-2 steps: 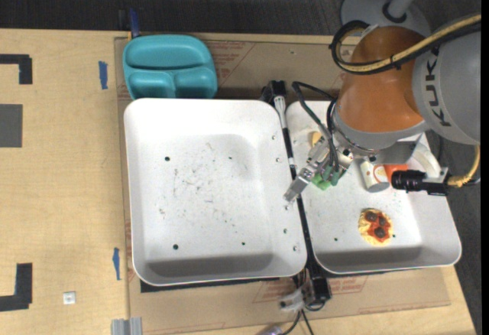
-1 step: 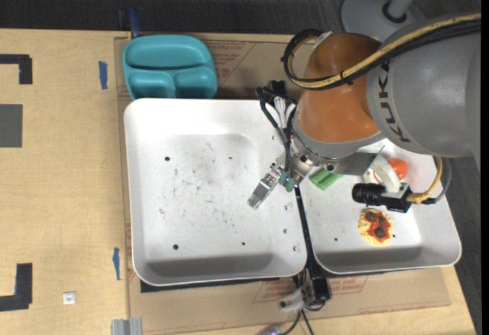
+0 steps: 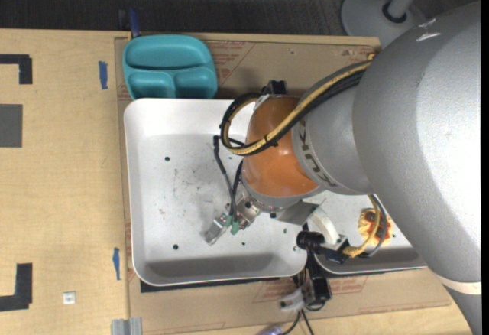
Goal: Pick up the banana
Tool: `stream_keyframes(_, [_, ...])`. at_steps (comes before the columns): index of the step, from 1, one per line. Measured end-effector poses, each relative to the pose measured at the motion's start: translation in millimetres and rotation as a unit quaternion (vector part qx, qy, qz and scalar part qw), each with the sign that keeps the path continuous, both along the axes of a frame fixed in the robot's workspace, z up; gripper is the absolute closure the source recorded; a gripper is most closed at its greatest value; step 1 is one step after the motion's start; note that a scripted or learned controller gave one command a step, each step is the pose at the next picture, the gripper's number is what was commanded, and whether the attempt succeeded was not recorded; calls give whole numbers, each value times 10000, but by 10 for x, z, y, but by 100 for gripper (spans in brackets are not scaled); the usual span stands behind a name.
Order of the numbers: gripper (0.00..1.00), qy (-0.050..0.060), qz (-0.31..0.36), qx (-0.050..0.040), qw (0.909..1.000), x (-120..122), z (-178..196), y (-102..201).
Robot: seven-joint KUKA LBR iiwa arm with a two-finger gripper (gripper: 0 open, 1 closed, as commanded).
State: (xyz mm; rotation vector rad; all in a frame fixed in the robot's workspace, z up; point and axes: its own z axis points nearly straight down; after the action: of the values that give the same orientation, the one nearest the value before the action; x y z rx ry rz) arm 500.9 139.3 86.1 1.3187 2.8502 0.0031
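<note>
Your pincer [image 3: 220, 226] hangs low over the near part of the left bin [image 3: 153, 173]; you cannot tell whether it is apart or together. The arm [image 3: 428, 134] covers most of the right bin [image 3: 397, 258]. A yellow bit there, possibly the banana [image 3: 373, 225], peeks out under the arm. A teal tray [image 3: 170, 66] sits just beyond the left bin on the worktop [image 3: 61, 173]

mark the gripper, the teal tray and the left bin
gripper [image 3: 217, 229]: camera view, at its tip
teal tray [image 3: 168, 55]: camera view, in its big compartment
left bin [image 3: 157, 173]: camera view, on its bare floor
</note>
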Motion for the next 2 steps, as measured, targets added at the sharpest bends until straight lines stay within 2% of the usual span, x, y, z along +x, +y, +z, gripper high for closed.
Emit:
stream_keyframes(1, [0,-22,537,4,9986,97,6,693])
stream_keyframes(2, [0,8,-1521,4,9884,192,1,782])
